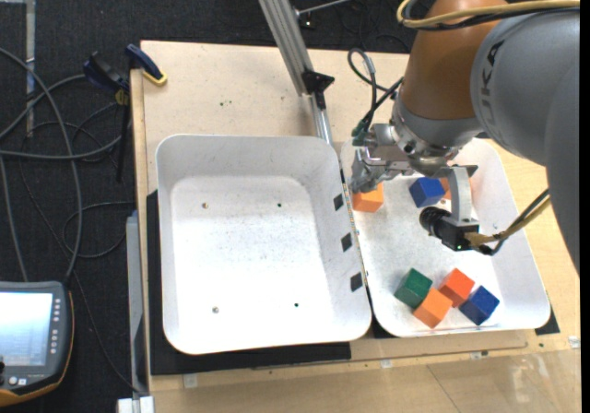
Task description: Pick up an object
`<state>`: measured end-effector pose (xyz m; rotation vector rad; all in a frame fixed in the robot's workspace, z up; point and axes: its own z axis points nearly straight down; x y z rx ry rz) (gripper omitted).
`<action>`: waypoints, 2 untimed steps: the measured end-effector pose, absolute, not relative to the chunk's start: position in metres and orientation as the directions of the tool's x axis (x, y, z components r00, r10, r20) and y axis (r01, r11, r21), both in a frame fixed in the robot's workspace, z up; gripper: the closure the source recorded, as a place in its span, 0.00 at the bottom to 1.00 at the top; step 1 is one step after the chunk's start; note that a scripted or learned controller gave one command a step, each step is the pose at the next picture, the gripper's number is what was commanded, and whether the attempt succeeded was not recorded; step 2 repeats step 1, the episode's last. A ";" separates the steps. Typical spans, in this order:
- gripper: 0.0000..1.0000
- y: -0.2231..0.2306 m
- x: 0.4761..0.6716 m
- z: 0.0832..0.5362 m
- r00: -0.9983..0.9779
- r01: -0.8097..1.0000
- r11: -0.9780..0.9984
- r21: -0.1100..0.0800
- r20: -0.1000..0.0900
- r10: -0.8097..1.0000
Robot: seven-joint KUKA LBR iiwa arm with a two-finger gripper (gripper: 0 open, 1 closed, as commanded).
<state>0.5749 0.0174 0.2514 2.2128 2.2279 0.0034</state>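
Observation:
My gripper [367, 177] hangs over the far left part of the right bin [516, 245], close to the wall that it shares with the left bin. An orange block [368, 201] lies directly under the gripper, partly covered by it; whether the two touch cannot be made out. A blue block [427, 191] sits just to the right of it, beneath the wrist. Near the front of the right bin lies a cluster: a green block [414, 288], an orange block [433, 309], a red-orange block [457, 284] and a blue block [479, 304].
The left bin [184, 218] stands beside the right one. A slanted metal rail [286, 33] runs down to the bins' shared corner. A blue and yellow clamp [138, 65] lies at the bench's far left. A cable loops by the wrist.

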 end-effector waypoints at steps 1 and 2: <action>1.00 0.064 0.604 0.235 -0.007 1.000 0.007 0.002 0.000 1.000; 1.00 0.064 0.604 0.235 -0.007 1.000 0.007 0.002 0.000 1.000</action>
